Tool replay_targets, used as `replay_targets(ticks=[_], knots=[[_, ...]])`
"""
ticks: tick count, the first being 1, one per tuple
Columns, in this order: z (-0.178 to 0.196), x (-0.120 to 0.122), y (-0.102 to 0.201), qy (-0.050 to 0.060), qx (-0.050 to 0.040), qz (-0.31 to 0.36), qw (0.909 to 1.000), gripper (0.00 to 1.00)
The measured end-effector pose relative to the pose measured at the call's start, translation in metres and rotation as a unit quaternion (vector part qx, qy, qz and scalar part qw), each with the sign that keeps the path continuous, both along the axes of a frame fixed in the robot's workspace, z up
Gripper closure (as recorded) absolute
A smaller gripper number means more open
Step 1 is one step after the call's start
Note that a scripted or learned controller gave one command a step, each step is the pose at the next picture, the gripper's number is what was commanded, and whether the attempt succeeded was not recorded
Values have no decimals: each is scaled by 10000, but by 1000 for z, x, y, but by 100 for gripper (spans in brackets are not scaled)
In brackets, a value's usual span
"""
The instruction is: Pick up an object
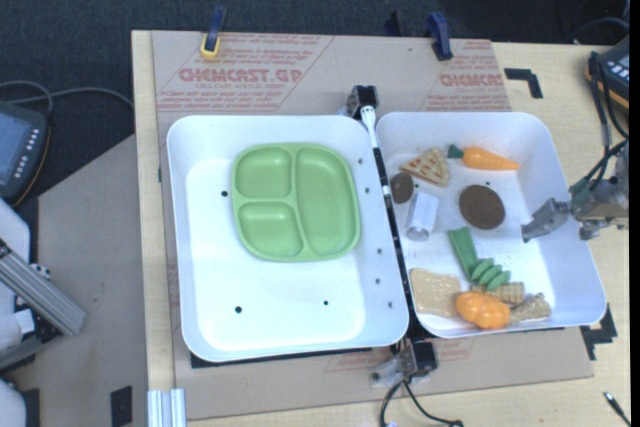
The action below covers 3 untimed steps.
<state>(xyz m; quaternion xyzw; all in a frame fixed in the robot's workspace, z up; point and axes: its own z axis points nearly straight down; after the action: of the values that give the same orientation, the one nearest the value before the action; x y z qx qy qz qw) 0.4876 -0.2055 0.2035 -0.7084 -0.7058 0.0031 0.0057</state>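
Observation:
The right bin (560, 155) holds several toy foods: a carrot (490, 158), a waffle wedge (430, 167), a round brown cookie (482, 207), a small brown piece (402, 186), a pale cylinder (422, 213), a green vegetable (472, 257), a bread slice (433, 288), an orange fruit (482, 309) and a cracker (522, 300). My gripper (548, 218) reaches in over the bin's right rim, just right of the cookie and apart from it. I see nothing held in it.
The left bin (290, 315) carries a green divided plate (297, 201). Clamps (211, 33) hold the cardboard sheet at the bench's back edge. Cables trail by the gripper at the right (600, 175).

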Motion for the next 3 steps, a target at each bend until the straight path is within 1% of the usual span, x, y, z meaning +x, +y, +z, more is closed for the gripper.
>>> replay_targets(ticks=[1,2,3], knots=[[6,3,0,-60,-17,18,10000,0],[-41,-5,-4,-31,-4,13,10000,0],[-84,-8,-1,-31,-1,17,10000,0]])
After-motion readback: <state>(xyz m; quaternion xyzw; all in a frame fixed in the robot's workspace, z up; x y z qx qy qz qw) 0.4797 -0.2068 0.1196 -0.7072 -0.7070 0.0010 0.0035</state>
